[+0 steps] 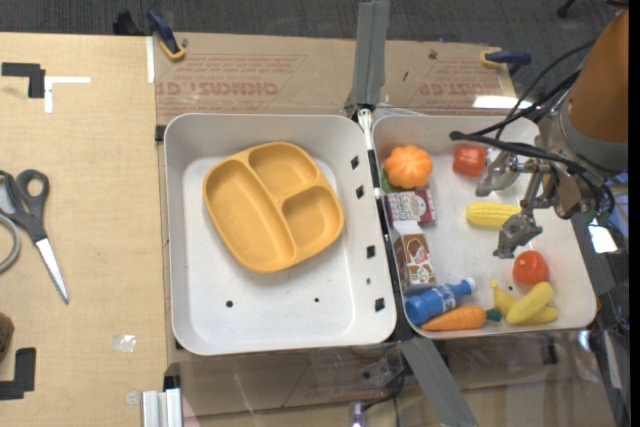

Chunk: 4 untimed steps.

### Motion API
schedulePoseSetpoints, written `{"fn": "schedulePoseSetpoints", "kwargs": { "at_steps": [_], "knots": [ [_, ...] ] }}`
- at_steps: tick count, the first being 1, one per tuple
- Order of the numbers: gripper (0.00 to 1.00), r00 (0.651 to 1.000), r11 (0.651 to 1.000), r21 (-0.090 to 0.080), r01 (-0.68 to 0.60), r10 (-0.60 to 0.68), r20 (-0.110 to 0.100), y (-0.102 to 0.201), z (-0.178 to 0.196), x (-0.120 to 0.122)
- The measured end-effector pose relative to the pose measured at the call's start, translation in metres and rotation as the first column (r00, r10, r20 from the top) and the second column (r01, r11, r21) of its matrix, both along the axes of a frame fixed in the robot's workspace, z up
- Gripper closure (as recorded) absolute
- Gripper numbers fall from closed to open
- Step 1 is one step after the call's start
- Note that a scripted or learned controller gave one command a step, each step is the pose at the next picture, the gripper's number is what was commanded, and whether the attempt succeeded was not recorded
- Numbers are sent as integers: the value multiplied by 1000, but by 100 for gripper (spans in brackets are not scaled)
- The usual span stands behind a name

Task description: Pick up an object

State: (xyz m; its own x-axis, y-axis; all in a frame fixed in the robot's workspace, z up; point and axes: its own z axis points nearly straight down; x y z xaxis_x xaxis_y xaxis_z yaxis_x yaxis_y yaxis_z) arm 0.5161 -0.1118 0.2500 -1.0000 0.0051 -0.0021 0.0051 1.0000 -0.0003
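Corn cob [492, 214] lies mid-bin beside the released, spread hand [508, 206], toys crowding the right bin's [578, 245] near edge.

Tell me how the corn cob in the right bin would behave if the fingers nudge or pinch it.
The corn cob looks like a smooth toy, so likely light and stiff. Its rounded body lies flat on the bin floor, so a push may roll it. The tapered ends could slip from a pinch.

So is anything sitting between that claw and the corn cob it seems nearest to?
Nothing visible: the end effector hangs just right of the corn cob, with bare bin floor around it.
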Motion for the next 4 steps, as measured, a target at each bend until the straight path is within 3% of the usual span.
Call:
{"fn": "schedulePoseSetpoints", "kwargs": {
  "at_steps": [1,2,3,4],
  "knots": [
    [0,983,983,0,186,-186,2,6,-136,131],
    [0,982,982,-1,188,-188,0,-19,-158,2],
    [0,970,970,1,244,-244,3,-3,-157,67],
    [0,985,985,0,172,-172,5,-43,-156,114]
  ]
}}
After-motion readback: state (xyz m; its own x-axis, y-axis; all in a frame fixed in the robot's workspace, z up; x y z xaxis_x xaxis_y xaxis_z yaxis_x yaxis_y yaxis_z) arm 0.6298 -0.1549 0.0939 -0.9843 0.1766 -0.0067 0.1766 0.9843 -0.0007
